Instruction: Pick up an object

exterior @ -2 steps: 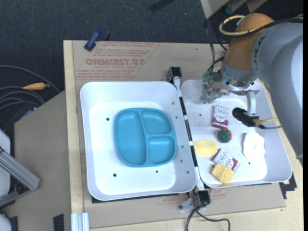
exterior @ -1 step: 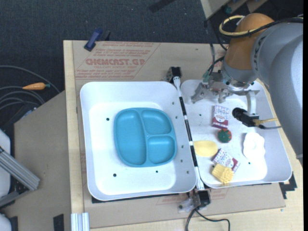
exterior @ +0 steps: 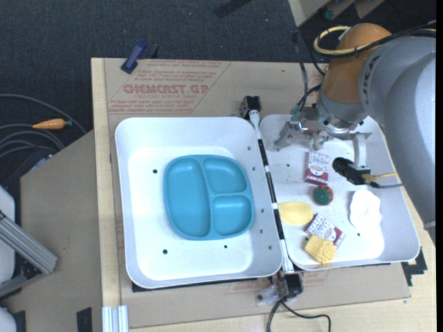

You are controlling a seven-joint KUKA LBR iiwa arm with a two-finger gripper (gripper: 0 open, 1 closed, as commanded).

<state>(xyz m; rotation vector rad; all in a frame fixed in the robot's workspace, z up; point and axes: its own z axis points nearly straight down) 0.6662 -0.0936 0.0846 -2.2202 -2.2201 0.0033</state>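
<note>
White plastic forms two shallow bins set side by side on a sheet of brown cardboard (exterior: pixel 173 88) printed with red lettering. The left bin (exterior: pixel 135 206) holds a blue divided plate (exterior: pixel 208 196) with three compartments, lying flat near its middle.

The right bin (exterior: pixel 396 244) holds a scatter of small things. A red and white packet (exterior: pixel 318 168) lies towards the far side. Just in front of it sits a small green ball (exterior: pixel 322 195). A pale yellow oval piece (exterior: pixel 295 213) rests against the bin's left wall, close to the ball. A crumpled white lump (exterior: pixel 365 209) lies towards the right wall. At the near side, a second red and white wrapper (exterior: pixel 325 228) touches a yellow ridged block (exterior: pixel 320 249).

The grey arm (exterior: pixel 408 109), with its orange band (exterior: pixel 353 68), comes in from the right. Its gripper (exterior: pixel 308 133) is low over the far end of the right bin, just beyond the first packet. Whether it is spread or closed cannot be told, and nothing is seen held in it.

A small blue object (exterior: pixel 135 57) lies at the far edge of the cardboard.
</note>
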